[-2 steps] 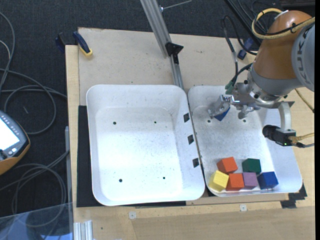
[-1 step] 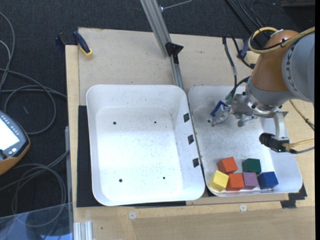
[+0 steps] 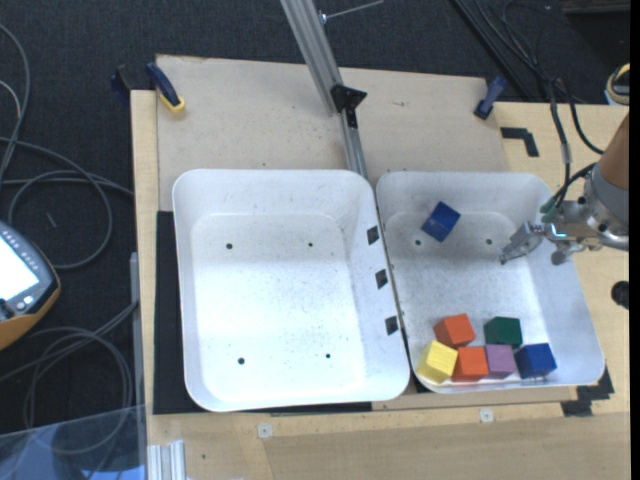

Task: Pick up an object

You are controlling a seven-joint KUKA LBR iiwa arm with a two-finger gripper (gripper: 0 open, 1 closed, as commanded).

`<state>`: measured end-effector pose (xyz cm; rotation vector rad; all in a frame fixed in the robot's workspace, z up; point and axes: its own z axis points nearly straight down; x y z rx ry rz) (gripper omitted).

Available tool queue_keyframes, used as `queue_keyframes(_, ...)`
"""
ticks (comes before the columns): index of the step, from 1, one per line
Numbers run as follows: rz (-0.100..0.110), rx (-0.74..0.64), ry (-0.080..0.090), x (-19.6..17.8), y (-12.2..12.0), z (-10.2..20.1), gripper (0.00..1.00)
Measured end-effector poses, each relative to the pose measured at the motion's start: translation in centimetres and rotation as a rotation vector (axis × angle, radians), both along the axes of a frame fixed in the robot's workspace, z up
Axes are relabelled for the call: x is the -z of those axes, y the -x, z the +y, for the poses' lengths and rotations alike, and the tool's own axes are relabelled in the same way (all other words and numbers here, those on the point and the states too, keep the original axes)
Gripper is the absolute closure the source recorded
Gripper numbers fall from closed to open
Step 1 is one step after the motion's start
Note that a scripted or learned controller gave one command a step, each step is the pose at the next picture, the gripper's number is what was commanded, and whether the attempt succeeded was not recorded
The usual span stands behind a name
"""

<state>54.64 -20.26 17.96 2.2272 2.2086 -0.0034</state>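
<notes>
A: Looking at the right edge, how much of the arm [image 3: 612,183] is cut off?

B: Most of it. The wrist and the gripper [image 3: 516,248] reach in over the right bin [image 3: 566,298]; the rest runs out of view. The fingertips are small and blurred against the white floor, so I cannot tell whether the jaws are spread or pressed together. Nothing visible sits between them.

A: And the nearest piece?

B: The blue cube [image 3: 440,220], alone in the far part of the right bin, left of the gripper and apart from it. It stands turned, one corner toward the near edge. Being a cube, it has no clear long axis.

A: The others?

B: Bunched in the near right corner: an orange cube [image 3: 455,329], a green cube [image 3: 503,330], a yellow cube [image 3: 437,361], a second orange block [image 3: 471,363], a purple cube [image 3: 500,359] and a second blue block [image 3: 536,359]. They touch, partly hiding one another's sides.

A: The left bin [image 3: 200,268]?

B: Dark specks.
</notes>
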Motion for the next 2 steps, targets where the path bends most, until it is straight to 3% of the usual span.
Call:
queue_keyframes(1,0.004,-0.015,-0.008,8.5,-7.0,5.6,0.00)
queue_keyframes(2,-0.002,-0.011,-0.004,6.8,-7.0,5.2,1.00)
